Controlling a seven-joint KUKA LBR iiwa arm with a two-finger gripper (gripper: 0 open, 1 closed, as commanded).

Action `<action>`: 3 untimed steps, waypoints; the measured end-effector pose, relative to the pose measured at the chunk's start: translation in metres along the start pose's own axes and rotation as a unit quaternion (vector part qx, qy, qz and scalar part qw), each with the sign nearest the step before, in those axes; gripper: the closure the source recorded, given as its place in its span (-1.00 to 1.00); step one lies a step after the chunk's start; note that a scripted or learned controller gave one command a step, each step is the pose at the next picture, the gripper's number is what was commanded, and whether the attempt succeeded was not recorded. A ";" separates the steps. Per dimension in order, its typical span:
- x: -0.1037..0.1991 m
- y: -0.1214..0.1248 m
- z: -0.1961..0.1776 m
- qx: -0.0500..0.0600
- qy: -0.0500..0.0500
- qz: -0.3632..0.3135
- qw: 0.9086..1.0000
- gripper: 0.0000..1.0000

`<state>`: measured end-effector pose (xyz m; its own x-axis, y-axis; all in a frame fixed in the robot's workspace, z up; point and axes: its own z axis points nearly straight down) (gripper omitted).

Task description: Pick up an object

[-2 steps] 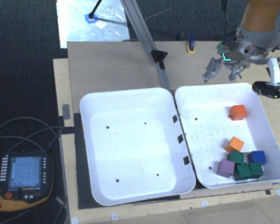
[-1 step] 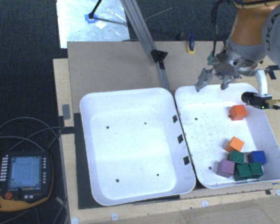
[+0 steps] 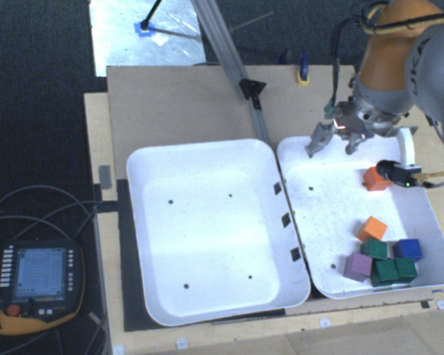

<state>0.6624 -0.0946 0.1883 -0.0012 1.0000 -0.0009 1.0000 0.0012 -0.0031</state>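
My gripper (image 3: 333, 144) hangs over the far edge of the right bin (image 3: 320, 203), fingers spread apart with nothing between them. A red-orange block (image 3: 374, 178) lies to its right near the bin's far right side. At the bin's near right corner sits a cluster: an orange block (image 3: 374, 227), a purple block (image 3: 358, 265), a blue block (image 3: 408, 249) and green blocks (image 3: 384, 265). All of these lie well below and to the right of the fingers.
The left bin (image 3: 207, 228) stands beside the right one, sharing a divider with black clips (image 3: 286, 219). A metal pole (image 3: 222, 39) slants over the bench at the back. A teach pendant (image 3: 38, 285) lies at the far left.
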 end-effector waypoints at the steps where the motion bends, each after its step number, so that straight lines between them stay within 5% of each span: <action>1: 0.007 -0.008 0.051 0.000 0.001 0.000 1.000 -1.00; 2: 0.007 -0.006 0.037 -0.003 0.001 -0.001 1.000 1.00; 3: 0.000 -0.012 -0.021 -0.005 0.000 0.000 1.000 1.00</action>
<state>0.6508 -0.0949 0.2097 -0.0011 1.0000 -0.0011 1.0000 0.0011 0.0077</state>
